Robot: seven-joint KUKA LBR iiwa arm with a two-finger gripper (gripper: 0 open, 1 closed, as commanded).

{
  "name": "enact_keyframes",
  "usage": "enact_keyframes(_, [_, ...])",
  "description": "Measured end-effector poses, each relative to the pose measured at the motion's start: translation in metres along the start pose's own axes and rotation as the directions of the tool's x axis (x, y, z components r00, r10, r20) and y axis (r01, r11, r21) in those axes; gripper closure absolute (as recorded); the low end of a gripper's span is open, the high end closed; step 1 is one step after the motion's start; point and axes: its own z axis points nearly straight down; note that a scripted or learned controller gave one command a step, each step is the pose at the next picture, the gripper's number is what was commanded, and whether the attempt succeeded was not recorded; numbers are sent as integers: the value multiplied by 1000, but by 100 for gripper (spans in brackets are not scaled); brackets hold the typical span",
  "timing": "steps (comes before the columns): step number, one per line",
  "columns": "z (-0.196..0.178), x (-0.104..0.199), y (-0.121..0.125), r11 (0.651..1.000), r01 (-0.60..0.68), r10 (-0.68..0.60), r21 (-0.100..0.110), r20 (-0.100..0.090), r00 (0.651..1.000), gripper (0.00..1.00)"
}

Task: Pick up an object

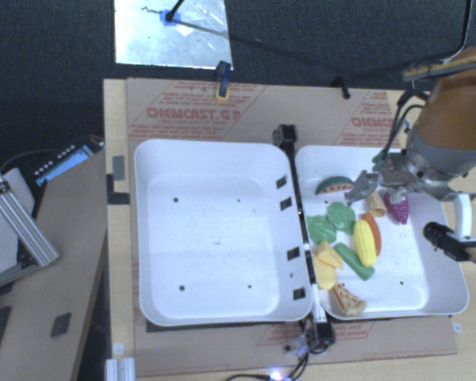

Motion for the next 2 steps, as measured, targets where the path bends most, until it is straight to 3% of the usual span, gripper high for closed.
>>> enact_keyframes(1, [147, -64, 22, 1000, -7, 7, 3, 2, 1000, 0])
enact_keyframes(2, [128, -61, 25, 1000, -1, 1, -5, 1, 1000, 100])
